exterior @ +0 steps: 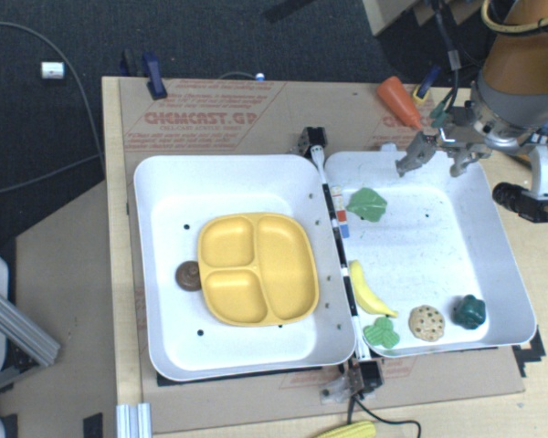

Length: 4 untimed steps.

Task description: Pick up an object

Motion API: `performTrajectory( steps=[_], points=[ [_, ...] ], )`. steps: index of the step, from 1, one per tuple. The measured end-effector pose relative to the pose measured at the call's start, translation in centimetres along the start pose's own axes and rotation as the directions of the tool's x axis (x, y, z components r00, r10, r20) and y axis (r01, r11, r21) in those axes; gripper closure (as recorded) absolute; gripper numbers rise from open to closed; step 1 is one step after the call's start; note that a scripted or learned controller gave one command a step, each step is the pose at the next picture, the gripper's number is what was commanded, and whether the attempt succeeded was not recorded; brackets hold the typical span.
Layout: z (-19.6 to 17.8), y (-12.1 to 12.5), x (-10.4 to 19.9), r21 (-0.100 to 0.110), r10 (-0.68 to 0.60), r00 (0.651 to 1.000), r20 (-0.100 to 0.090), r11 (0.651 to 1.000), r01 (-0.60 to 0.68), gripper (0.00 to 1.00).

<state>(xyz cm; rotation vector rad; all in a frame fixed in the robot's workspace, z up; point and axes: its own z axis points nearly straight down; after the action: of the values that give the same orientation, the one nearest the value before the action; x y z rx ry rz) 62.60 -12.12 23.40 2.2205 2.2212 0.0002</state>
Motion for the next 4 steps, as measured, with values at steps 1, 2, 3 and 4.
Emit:
performTrajectory(
  steps=[1, 2, 3, 4],
  points=[
    [9.2, 3.6, 3.1, 0.005, 0.000, 1.000, -0.002, 1.000, 0.000, 0.00],
    [15.0, 3.8, 2.9, 0.004, -0.001, 1.000, -0.001, 1.000, 0.001, 0.00],
    [14.9, 3.3, 2.9, 0.003, 0.000, 1.000, -0.001, 1.000, 0.000, 0.00],
    [14.9, 2.1, 2.9, 0.003, 0.001, 1.000, -0.001, 1.000, -0.001, 0.00]
  ],
)
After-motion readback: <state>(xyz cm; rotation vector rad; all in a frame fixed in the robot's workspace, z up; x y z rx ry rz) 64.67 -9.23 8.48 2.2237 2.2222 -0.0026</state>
